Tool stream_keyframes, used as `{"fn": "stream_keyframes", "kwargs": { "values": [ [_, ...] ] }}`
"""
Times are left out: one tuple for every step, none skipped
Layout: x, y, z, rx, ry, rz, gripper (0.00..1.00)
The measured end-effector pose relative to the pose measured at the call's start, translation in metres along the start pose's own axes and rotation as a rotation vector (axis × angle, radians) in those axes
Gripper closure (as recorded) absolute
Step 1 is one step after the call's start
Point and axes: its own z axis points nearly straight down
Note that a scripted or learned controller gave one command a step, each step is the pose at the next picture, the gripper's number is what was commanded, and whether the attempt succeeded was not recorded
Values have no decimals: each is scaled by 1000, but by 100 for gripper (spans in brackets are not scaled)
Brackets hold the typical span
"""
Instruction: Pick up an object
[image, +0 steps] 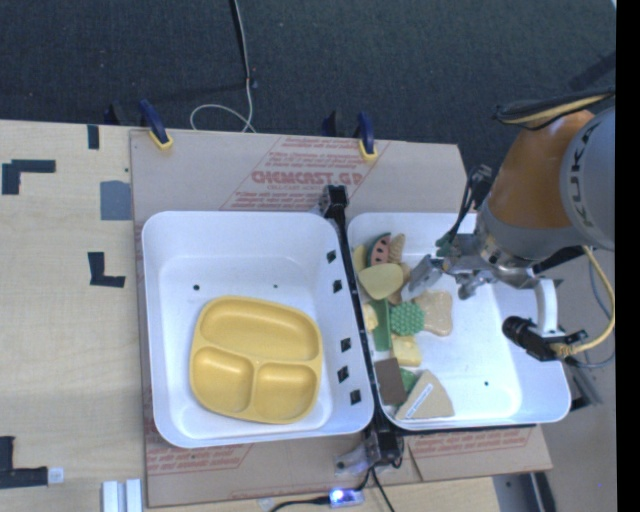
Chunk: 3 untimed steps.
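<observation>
Gripper (446, 277) above the right bin (500, 400), fingers spread, nothing between them.

Toy food pieces crowd the right bin's left side against the divider: watermelon slice (381, 249), yellow chip (382, 281), green waffle piece (406, 319), tan cracker (436, 312), sandwich wedge (428, 397). The bin's right half lies open. The arm (545, 185) reaches in from the right, wrist tilted toward the pile. A yellow divided plate (256, 358) sits in the left bin (170, 300).

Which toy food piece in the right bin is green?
The round, bumpy green piece in the middle of the pile in the right bin. The neighbours around it are tan or yellow; the watermelon slice has only a green rim.
</observation>
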Motion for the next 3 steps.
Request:
{"fn": "stream_keyframes", "kwargs": {
  "values": [
    [-9,-26,97,-3,-1,1,0],
    [-3,14,107,2,1,-1,0],
    [0,14,98,-2,6,-2,100]
  ]
}}
